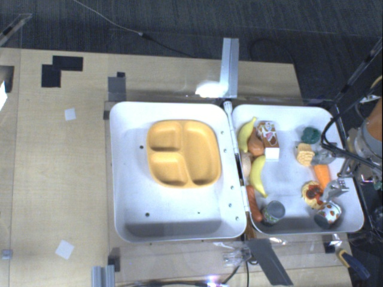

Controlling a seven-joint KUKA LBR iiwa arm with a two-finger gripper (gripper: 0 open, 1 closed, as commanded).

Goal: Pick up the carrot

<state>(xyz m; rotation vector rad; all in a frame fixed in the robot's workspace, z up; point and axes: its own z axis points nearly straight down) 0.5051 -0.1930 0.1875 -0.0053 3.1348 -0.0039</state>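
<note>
The carrot (322, 175) is a short orange piece lying in the right part of the right bin (287, 225). My gripper (330, 173) reaches in from the right and sits low over it. Its two metal fingers stand apart: one fingertip (322, 158) is at the carrot's far end and the other is near its front end. The carrot lies between them and still seems to rest on the bin floor. The gripper looks open.
Crowding the carrot are a yellow ridged item (305, 155), a green item (310, 134), a round red-yellow toy (311, 192) and a small ball-like item (329, 213). Bananas (258, 175), a white block (271, 154) and a grey can (274, 211) lie further left. The left bin holds a yellow divided plate (182, 153).
</note>
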